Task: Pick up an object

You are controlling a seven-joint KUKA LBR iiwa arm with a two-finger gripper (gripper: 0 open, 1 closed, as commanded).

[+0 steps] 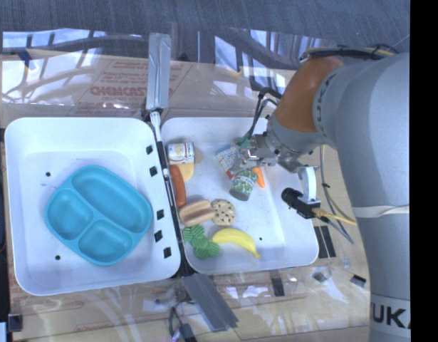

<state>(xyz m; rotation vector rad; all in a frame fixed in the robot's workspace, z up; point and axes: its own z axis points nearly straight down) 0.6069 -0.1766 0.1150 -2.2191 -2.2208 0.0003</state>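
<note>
**Desk:** What is the arm doing in the right bin?

**Photographer:** The grey arm is reaching in from the bench's right edge, its orange band sitting above the right bin. The gripper is hanging low over a small cluster toward that bin's far right corner: a green-labelled can lying tilted, a white-and-blue packet just beside it and an orange carrot touching the can's right side. Whether the fingers are spread or pinching anything, I cannot tell; the wrist is covering them.

**Desk:** And the rest of the bin?

**Photographer:** Along its left wall, a small jar is standing above a hot dog. Nearer the front edge, a bread roll is touching a cookie; a green leafy piece and a banana are lying at the front.

**Desk:** The left bin?

**Photographer:** The left bin is carrying a blue divided plate, lying flat near its middle.
</note>
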